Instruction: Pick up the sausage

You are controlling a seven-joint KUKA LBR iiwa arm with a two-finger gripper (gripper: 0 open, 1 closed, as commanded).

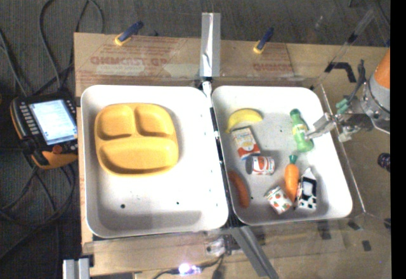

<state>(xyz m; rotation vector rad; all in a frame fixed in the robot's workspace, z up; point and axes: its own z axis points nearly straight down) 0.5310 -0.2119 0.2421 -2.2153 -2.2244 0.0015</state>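
Over the right bin's [330, 163] far edge, the claw [327, 124] hovers, grip unclear, sausage [239, 188] apart.

Even, moderately bright overhead light is seen, soft shadows are cast inside the white bins [216, 144], left of the gripper [323, 124], and fine detail is blurred.

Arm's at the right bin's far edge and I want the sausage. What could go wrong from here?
1. The gripper sits at the right bin's right side, by the green bottle; the sausage lies across the bin, so the carrot and can are likely in the path.
2. The sausage lies close against the bin's left wall, leaving little room for a finger on that side.
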